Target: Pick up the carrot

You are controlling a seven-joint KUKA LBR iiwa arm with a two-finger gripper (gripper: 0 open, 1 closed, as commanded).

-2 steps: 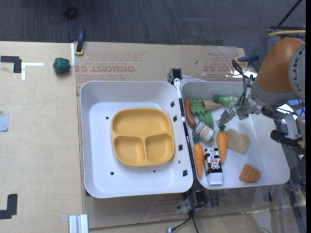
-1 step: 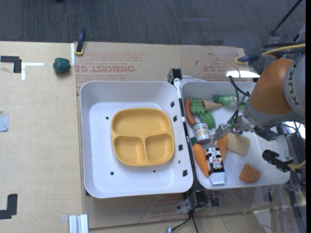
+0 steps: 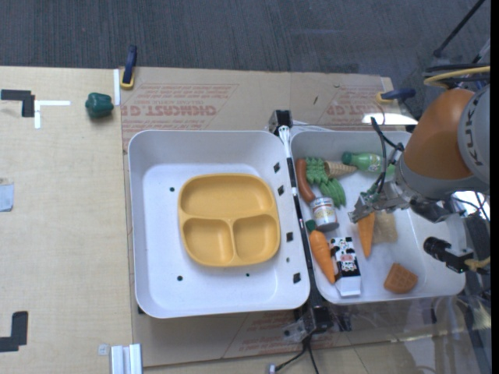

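The carrot (image 3: 320, 257), orange with a small green top, lies along the left side of the right bin (image 3: 437, 291), between a small can and a black-and-white carton. My gripper (image 3: 373, 206) hangs over the middle of that bin, to the right of the carrot and a little farther back. Directly under the gripper is an orange tapered piece (image 3: 365, 238), its wide end up against the gripper and its tip pointing toward the front. Whether that piece is gripped is unclear from this view.
The right bin also holds a sausage (image 3: 300, 178), green leafy toy (image 3: 323, 179), cone (image 3: 340, 167), green bottle (image 3: 363, 160), can (image 3: 323, 213), carton (image 3: 347, 265), tan block (image 3: 385, 226) and orange biscuit (image 3: 400, 279). A yellow divided plate (image 3: 230, 218) sits in the left bin (image 3: 156, 232).
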